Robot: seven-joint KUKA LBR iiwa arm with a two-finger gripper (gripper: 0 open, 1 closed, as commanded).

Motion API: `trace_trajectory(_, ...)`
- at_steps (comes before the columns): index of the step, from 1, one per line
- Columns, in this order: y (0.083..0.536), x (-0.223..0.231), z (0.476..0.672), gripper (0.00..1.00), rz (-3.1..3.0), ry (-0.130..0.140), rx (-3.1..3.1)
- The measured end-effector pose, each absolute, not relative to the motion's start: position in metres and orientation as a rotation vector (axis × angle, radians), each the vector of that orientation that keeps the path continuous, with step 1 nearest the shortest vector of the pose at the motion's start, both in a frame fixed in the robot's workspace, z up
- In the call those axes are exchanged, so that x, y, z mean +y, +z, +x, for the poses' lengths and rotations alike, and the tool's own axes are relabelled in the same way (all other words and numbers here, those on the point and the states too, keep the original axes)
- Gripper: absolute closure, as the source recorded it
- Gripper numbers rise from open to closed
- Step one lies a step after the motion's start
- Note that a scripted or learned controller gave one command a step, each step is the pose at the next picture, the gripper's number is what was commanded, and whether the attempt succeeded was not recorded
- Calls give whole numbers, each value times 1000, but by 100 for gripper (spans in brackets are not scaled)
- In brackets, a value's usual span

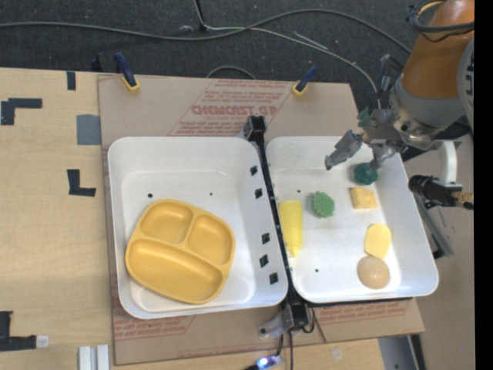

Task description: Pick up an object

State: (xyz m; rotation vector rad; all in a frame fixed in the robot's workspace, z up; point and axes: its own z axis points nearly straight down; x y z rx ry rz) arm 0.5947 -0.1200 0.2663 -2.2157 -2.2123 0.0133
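Note:
My gripper (353,163) hangs over the back of the right bin (416,284), its two fingers spread apart and nothing between them. A small teal object (364,175) sits at the tip of the right-hand finger (377,157); whether they touch I cannot tell. Below it lie a yellow block (363,198), a green bumpy piece (323,204), a long yellow piece (291,226) by the bin's left wall, a pale yellow oval (377,240) and a tan ball (373,272).
The left bin (123,160) holds a yellow divided plate (181,249). A black divider (266,206) runs between the bins. Both bins rest on a cardboard sheet (223,110) held by two clamps. Cables trail across the dark floor behind.

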Motion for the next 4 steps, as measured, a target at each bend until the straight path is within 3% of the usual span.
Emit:
trace_trajectory(1, 273, -120, 597, 0, -2219, 2, -2223)
trace_trajectory(3, 182, -116, 598, 0, -2217, 7, -2220)
trace_trajectory(4, 130, -114, 587, 0, -2217, 7, -2219)
